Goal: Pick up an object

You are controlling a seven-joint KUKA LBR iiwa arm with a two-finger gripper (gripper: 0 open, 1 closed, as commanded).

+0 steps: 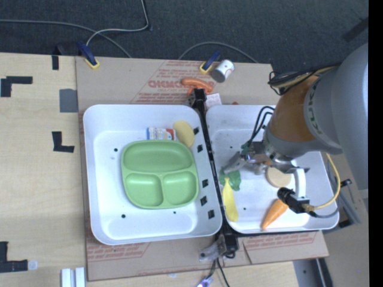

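Arm (323, 112) comes in from the right and covers much of the right bin (239, 115); its grey body and orange band hide that bin's right and rear floor. Gripper (244, 160) sits low over the bin's left-centre, but the tips are a blur of metal and cable, so can't tell if they're apart or together, or whether anything is betw. them.

Just below-left of the tip lies a small green object (232, 179), leafy-looking, shape unclear. A yellow banana-like piece (228, 201) lies along the left wall, touching or nearly so. An orange carrot-shaped toy (273, 213) rests near the front wall, tilted, beside a black cable fitting. A tan round object (278, 177) is partly hidden under the wrist.

Open floor in the right bin: a strip at the rear-left and some at front-centre.

Left bin (99, 178) holds a green divided plate (160, 173) at centre, w/ a yellow item (185, 133) and a small red-white-blue packet (160, 134) behind it, both partly cut off by the plate rim. Free room around the plate on the left and front.
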